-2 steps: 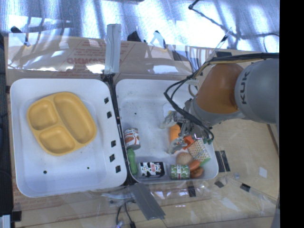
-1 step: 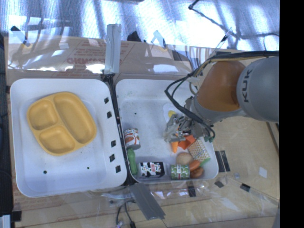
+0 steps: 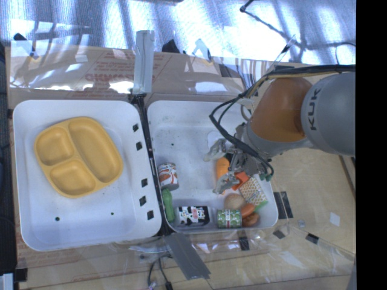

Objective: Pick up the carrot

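An orange carrot (image 3: 223, 168) lies in the right bin (image 3: 181, 125), toward its right side. My gripper (image 3: 231, 169) hangs straight over it, reaching in from the right under the orange-banded wrist. The metal fingers (image 3: 221, 184) stand on either side of the carrot's lower end, touching or nearly touching it. The carrot's right side is hidden by the gripper body.
Along the right bin's front lie a small can (image 3: 167, 176), a green item (image 3: 167, 205), a black-and-white carton (image 3: 193, 215), a green can (image 3: 229, 218), a waffle-patterned piece (image 3: 253, 190) and reddish items (image 3: 248, 214). A yellow divided tray (image 3: 77, 156) sits in the left bin (image 3: 36, 222).
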Motion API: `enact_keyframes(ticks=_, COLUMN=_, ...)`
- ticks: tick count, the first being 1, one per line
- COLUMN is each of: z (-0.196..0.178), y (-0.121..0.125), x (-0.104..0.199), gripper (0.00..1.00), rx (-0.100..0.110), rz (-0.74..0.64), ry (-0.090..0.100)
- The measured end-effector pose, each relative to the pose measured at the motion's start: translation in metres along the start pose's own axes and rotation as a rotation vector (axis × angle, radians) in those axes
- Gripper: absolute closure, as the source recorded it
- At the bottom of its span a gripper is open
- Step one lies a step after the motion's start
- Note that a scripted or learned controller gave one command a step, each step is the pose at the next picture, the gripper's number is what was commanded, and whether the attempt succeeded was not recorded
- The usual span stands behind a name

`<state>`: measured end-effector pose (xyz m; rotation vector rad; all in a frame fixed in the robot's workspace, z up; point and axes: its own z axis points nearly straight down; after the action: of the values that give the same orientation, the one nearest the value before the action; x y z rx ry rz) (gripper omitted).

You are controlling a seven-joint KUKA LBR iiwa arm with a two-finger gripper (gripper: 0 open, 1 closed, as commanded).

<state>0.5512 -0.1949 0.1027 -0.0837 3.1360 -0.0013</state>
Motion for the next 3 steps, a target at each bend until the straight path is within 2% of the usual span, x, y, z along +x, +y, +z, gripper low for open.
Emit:
enact_keyframes(ticks=1, z=-0.011, y=0.001, x=-0.002, gripper=1.00, rx=0.001, rz=-0.007, ry=-0.004)
enact_keyframes(ticks=2, z=-0.010, y=0.002, x=-0.002, gripper=0.00, rx=0.001, rz=-0.007, ry=-0.003)
enact_keyframes(ticks=3, z=-0.021, y=0.003, x=-0.004, gripper=1.00, rx=0.002, rz=-0.014, ry=-0.008)
